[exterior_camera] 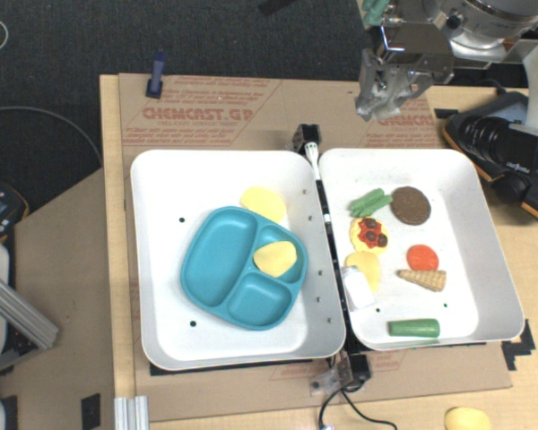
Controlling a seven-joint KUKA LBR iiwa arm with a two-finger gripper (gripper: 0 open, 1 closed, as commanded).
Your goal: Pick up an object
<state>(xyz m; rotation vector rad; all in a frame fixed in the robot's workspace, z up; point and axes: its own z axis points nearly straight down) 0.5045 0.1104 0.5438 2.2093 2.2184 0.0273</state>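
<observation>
Fingers (383, 97) hang above the desk behind the right bin (493, 240), can't tell if spread. That bin has one brown cookie (411, 205), one orange ball (422, 258), two green pieces. Left bin (152, 267): one blue tray (224, 267).

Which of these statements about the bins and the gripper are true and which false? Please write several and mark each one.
1. The blue tray lies in the left bin. True.
2. A yellow piece rests on the blue tray. True.
3. The gripper is down inside the right bin. False: it hangs above the cardboard behind that bin.
4. The brown disc lies in the left bin. False: it lies in the right bin.
5. The green bar lies near the right bin's front edge. True.
</observation>
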